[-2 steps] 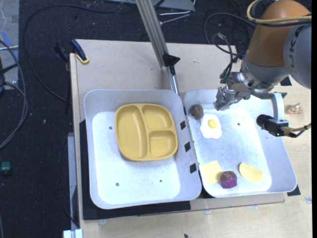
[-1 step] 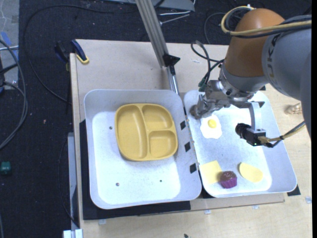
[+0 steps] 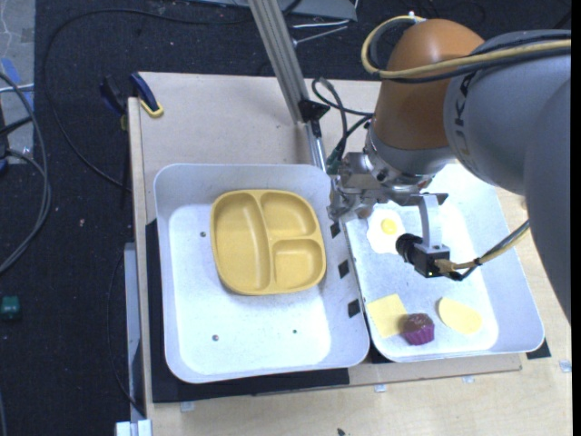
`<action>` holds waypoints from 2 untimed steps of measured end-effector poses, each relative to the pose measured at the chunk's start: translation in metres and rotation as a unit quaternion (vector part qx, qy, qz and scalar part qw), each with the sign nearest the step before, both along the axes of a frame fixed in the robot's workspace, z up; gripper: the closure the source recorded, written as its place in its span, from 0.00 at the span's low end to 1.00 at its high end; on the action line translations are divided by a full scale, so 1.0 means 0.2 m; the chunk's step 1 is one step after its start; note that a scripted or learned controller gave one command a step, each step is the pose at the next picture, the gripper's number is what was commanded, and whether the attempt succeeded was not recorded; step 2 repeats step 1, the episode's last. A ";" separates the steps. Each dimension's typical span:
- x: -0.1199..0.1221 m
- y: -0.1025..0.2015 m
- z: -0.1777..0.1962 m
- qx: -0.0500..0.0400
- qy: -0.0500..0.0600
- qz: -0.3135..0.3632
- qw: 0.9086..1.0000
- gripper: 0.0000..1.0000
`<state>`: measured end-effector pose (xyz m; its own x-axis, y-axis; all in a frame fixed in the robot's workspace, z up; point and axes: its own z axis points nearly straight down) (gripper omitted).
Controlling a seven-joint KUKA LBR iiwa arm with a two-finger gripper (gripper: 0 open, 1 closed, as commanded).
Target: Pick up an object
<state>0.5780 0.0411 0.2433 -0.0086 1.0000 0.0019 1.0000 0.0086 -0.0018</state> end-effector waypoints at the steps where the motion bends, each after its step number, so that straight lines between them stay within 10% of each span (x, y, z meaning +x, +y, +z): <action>1: -0.11 0.25 0.02 0.000 0.001 0.000 1.000 1.00; 2: -0.11 0.25 0.02 0.000 0.001 0.000 1.000 1.00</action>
